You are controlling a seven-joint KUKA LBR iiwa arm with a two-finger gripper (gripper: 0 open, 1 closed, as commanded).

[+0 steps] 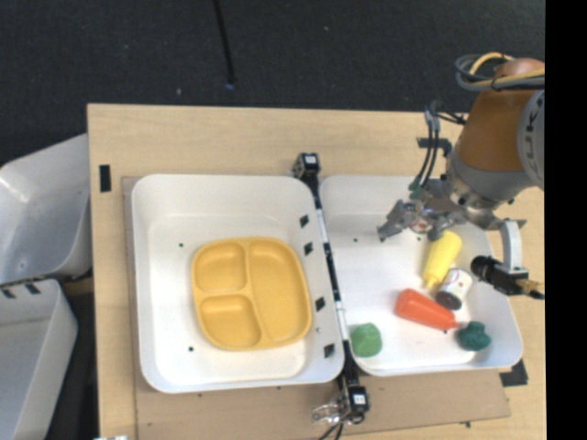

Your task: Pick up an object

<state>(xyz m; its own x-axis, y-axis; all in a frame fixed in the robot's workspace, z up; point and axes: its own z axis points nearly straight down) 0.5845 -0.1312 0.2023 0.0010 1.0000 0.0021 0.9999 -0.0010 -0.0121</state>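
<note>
On the wooden desk, the left white bin holds a yellow plastic tray with three compartments, well apart from the arm. In the right white bin, from left to right, lie a green rounded lump, an orange carrot-shaped toy, a yellow bottle with a white cap and a dark green piece. The gripper hovers over the bin's upper part, just beside the bottle's top; whether its fingers stand wide or narrow I cannot tell. This looks like the approach: nothing is grasped, and the next move probably calls for lining up over the bottle and descending.
</note>
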